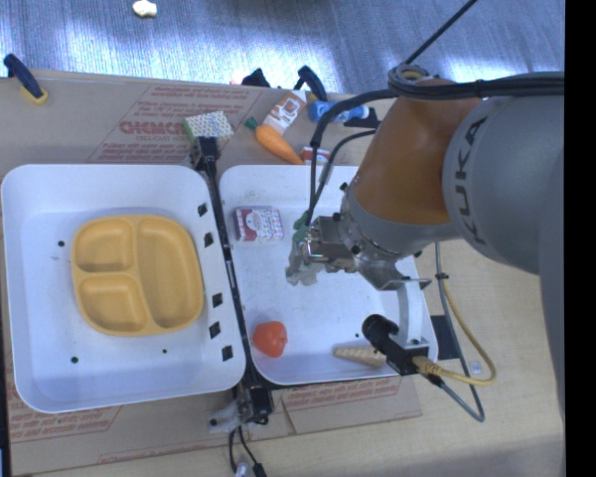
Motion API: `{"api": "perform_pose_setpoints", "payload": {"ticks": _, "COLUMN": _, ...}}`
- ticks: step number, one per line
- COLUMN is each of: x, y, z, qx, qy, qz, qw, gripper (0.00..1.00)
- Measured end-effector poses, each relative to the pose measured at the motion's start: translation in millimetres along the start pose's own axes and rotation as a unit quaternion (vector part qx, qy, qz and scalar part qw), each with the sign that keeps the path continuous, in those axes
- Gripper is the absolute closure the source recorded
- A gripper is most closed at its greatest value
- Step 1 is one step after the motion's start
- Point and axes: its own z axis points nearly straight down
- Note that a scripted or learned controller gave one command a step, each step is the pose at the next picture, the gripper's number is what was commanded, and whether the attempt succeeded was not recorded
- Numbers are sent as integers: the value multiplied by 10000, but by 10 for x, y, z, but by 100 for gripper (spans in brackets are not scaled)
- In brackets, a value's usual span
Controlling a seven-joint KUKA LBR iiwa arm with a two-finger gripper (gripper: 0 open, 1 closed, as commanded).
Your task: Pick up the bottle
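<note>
gripper [303, 264] is seen low over the right bin [328, 351]; its opening cannot be told | bottle [281, 114] is laid on the surface beyond the bins, beside a carrot [276, 144]

Grey arm [497, 167] entering from the right of the camera view, its orange band [412, 162] sitting just above the wrist; the wrist is bent downward, and black cables loop over the band and along the wrist. The end effector [304, 262], a metallic assembly, sits at the arm's left end, pointing down and left.
</note>
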Motion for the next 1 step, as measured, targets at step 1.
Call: {"api": "perform_pose_setpoints", "payload": {"ticks": 1, "x": 141, "y": -15, "z": 480, "qx": 14, "qy": 1, "qz": -651, "qw": 9979, "gripper": 100}}
